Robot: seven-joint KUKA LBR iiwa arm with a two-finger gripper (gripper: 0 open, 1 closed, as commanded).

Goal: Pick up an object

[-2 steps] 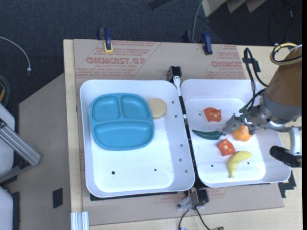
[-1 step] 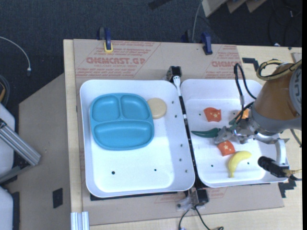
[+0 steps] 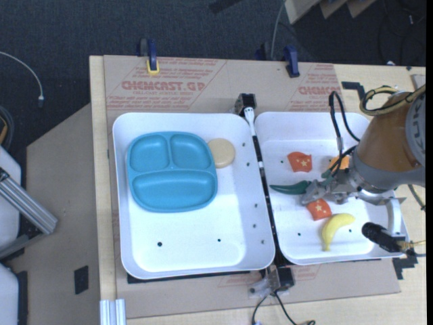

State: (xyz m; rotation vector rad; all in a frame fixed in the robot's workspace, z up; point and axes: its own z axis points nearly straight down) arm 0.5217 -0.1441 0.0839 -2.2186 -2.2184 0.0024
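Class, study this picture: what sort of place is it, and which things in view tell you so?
Probably a robotics lab test bench: a robot arm reaching over two white bins, toy food like a banana, and a board clamped down with loose cables.

You're looking at a robotics lab bench, not a home: a protective-paper-covered board printed "CHEMCAST GP", held by blue clamps, two white bins fixed side by side, loose cables everywhere, dark carpet floor, aluminium framing at left, grey-and-orange industrial arm.
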